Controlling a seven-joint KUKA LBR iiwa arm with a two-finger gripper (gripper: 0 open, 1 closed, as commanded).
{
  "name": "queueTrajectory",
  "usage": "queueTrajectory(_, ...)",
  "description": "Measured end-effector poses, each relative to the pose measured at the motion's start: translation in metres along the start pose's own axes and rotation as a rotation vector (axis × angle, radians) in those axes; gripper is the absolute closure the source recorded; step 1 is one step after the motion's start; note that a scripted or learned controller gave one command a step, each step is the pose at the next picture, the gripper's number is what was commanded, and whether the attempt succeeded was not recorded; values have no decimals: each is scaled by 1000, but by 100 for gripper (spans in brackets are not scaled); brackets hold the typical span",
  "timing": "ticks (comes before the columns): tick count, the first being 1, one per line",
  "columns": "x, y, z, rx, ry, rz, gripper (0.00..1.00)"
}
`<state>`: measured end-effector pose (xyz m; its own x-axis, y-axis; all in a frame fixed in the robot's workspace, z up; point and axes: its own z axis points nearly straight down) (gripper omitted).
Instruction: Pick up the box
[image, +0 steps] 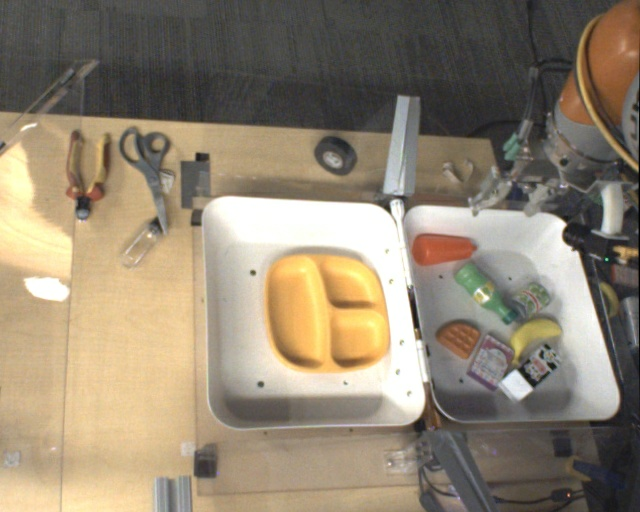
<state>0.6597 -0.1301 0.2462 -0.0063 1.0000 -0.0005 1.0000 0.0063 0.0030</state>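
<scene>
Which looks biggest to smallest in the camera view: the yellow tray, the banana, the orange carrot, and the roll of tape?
1. yellow tray, by far the largest
2. orange carrot
3. banana, close to the carrot, so that order is unsure
4. roll of tape, smallest, though it lies farther from the camera

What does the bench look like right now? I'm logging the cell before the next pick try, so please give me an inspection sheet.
Surface: wooden bench bearing left white bin and right white bin.
Job's things: small black-and-white carton box in the right bin, beside a yellow banana.
Clutter: yellow compartment tray in the left bin; orange carrot, green bottle, purple packet in the right bin.
Grippers: grey two-finger gripper above the right bin's far edge.
Cables: dark cables at the bench's near edge.
Surroundings: scissors, red pliers, tape roll.
</scene>
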Motion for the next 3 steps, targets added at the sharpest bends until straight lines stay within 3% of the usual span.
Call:
queueTrajectory(1,-35,-25,-7,-2,-1,-127,0)
queueTrajectory(2,14,-88,58,-3,0,-231,0)
queueTrajectory(3,6,-136,106,-2,0,-221,0)
